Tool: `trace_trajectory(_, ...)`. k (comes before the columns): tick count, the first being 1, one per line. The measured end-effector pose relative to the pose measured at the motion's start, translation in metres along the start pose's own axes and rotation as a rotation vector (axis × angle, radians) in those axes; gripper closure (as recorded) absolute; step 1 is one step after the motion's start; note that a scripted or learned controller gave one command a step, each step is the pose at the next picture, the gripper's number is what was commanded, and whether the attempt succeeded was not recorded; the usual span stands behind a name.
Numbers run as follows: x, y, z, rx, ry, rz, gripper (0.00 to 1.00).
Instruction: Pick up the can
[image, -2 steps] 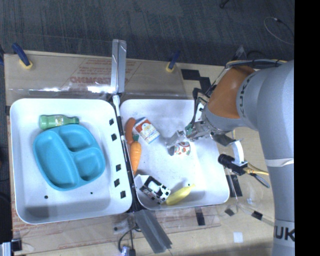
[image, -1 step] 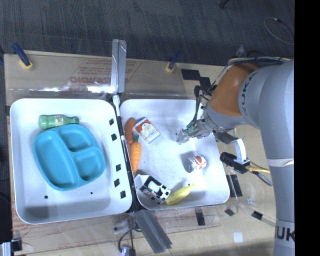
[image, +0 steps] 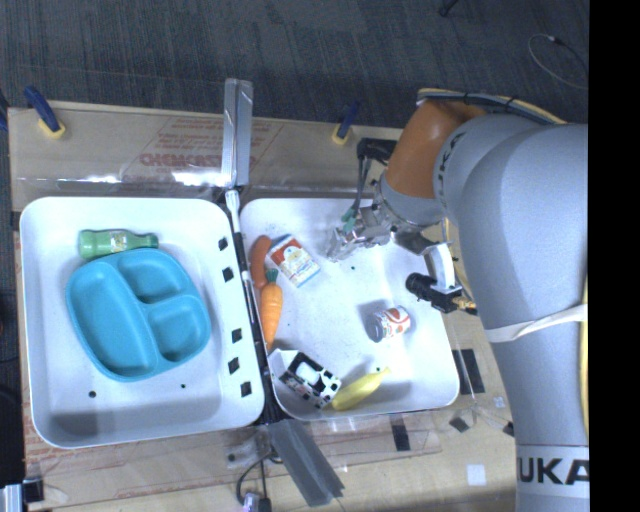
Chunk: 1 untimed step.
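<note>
The gripper (image: 350, 238) hangs over the back part of the right bin (image: 440, 345); whether it is spread or pressed together cannot be told, and nothing is visible in its grip. The can (image: 390, 322) lies apart from it, nearer the bin's front right. A small carton (image: 293, 260) and a carrot (image: 270, 310) lie along the bin's left wall, and a banana (image: 358, 390) at the front edge. In the left bin (image: 40, 400) sits a blue divided plate (image: 138, 312), a green bottle (image: 116, 241) behind it.
</note>
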<state>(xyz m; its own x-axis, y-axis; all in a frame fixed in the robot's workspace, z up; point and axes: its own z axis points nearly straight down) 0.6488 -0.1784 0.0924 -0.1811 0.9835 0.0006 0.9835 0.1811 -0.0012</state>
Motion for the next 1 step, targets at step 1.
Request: trace_trajectory(1, -0.0001, 0.0001, -0.0002, 0.0, 0.0, 0.0, 0.0)
